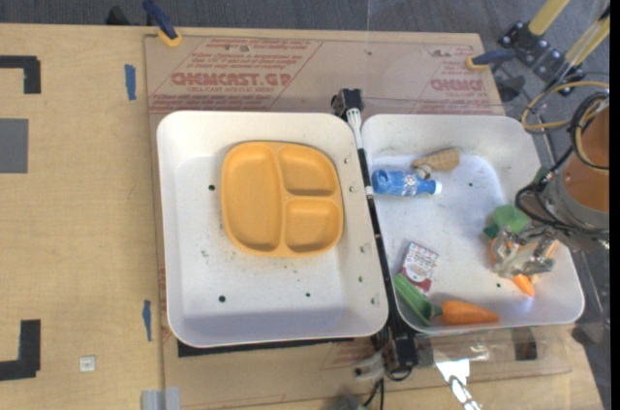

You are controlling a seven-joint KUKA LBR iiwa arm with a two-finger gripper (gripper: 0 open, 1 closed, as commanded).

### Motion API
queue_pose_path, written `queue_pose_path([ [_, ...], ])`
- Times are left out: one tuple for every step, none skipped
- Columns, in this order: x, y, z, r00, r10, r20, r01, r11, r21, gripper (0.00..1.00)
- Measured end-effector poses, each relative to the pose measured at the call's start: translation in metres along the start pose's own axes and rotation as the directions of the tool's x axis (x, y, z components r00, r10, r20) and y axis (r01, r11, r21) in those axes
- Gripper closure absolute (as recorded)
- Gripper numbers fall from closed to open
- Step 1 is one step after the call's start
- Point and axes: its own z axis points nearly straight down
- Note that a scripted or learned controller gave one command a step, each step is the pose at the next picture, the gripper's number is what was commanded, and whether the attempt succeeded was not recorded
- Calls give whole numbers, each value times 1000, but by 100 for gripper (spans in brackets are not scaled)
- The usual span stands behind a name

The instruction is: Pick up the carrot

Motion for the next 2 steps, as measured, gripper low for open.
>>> queue_pose_path([
  [0,0,1,1000,1,-1,-1,1000,-2,0],
  [-4,-1,-11,1000,1,7,-1,1000,5,100],
])
